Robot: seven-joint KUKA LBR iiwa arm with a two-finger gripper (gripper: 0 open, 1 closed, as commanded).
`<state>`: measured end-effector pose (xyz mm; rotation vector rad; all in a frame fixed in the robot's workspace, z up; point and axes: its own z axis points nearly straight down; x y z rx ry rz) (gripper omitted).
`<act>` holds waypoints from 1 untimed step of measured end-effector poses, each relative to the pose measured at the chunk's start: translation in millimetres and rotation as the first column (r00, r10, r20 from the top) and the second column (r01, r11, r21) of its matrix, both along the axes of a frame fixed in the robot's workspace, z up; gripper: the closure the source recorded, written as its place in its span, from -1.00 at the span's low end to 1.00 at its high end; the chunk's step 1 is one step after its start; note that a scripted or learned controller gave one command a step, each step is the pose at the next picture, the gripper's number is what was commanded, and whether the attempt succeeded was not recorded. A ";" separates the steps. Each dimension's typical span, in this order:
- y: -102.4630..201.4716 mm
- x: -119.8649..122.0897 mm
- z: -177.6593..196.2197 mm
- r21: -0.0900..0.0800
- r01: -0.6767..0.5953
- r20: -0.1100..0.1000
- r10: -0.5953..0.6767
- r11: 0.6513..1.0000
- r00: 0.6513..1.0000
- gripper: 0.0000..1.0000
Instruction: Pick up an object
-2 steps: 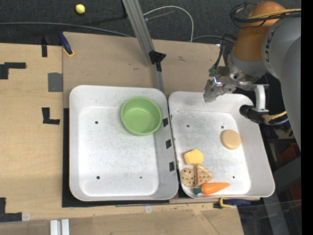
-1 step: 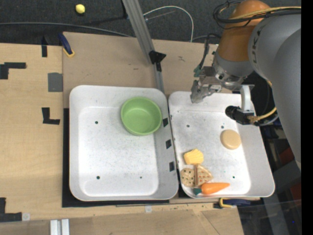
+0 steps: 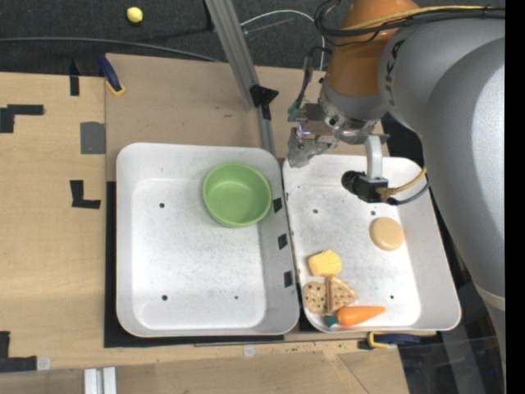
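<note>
My gripper [image 3: 302,150] hangs over the far left corner of the right bin [image 3: 410,306], below the orange band of the arm. Nothing shows between its fingers. In the right bin lie a tan round bun [image 3: 386,233] near the middle right, a yellow piece [image 3: 325,263], a cracker-like toy [image 3: 326,294] and an orange carrot [image 3: 359,314] at the near edge. All of these lie well toward the near side from the gripper. A green bowl [image 3: 236,194] sits upright in the far right part of the left bin [image 3: 164,302].
A grey metal post [image 3: 234,43] slants up behind the bins, close to the gripper. A black cable fitting [image 3: 365,185] hangs from the wrist over the right bin. A small yellow ball [image 3: 134,14] lies on the dark floor far back left.
</note>
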<state>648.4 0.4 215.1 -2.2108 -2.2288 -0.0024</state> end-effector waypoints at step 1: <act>50.0 -3.6 11.4 -0.001 0.001 0.000 -0.001 1.000 1.000 1.00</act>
